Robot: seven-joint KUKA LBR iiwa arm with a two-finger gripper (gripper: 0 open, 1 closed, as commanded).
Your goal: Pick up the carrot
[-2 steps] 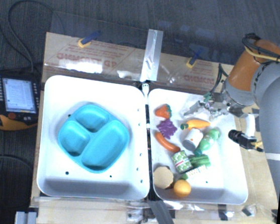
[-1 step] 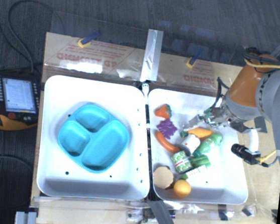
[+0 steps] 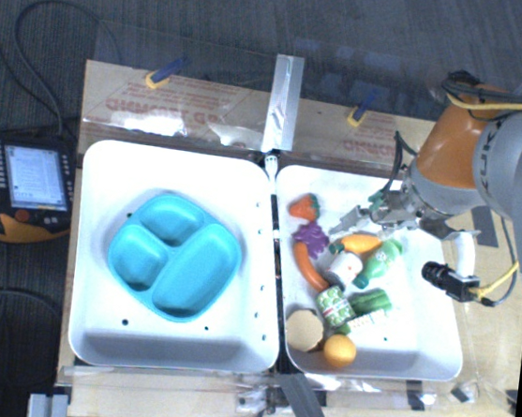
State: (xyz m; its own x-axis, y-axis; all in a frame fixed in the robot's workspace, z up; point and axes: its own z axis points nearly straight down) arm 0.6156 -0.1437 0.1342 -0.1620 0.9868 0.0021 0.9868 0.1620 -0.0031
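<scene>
**K:** Fingers [image 3: 383, 211] look slightly parted with nothing between them, but they're small in this view, so low confidence. Two-finger metal gripper [image 3: 380, 213] hangs over the upper part of the right white bin [image 3: 442, 352], near a small yellow-orange rounded piece [image 3: 361, 244] and a green bottle-shaped toy [image 3: 383, 257].

**M:** Where's the target?

**K:** Long orange carrot [image 3: 309, 267] lies flat on the left side of that bin, slanting from upper left to lower right. Purple lumpy toy [image 3: 310, 234] touches its upper end; white-and-green packet [image 3: 334, 303] sits against its lower end.

**M:** Approach?

**K:** My call: shift left and down-frame, turn the jaws across the carrot's width, and drop on its bare middle. Ends are crowded, so a wide opening risks snagging neighbours. It's slim, smooth and tapered, so it could roll or slip if pinched off-centre.
</scene>
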